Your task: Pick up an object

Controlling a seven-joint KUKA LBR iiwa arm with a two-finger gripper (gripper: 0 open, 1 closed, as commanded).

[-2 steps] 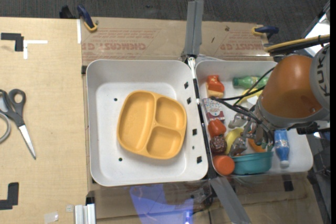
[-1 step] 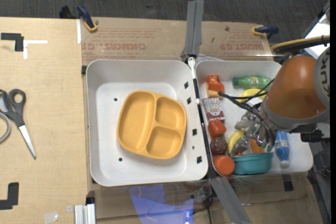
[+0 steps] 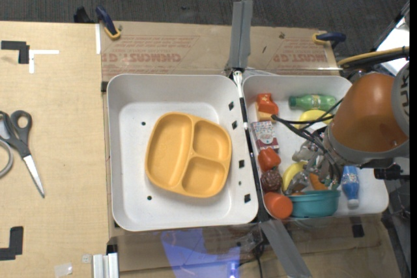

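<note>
Camera view has us low over the right bin [image 3: 365, 84], our gripper [image 3: 313, 163] sunk among the clutter beside the teal bowl [image 3: 316, 204] and a banana [image 3: 292, 174] (whichever object we mean to lift lies in this heap). We cannot tell the gripper's state. The yellow divided plate [image 3: 189, 154] sits alone in the left bin [image 3: 124, 140], presumably as the drop spot.

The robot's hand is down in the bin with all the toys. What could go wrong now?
The right bin is packed, so the gripper may bump or grab the wrong thing: a banana, a teal bowl and an orange ball crowd right around it. Small pieces could slip away, or a nudged toy could get shoved against the bin wall.
</note>
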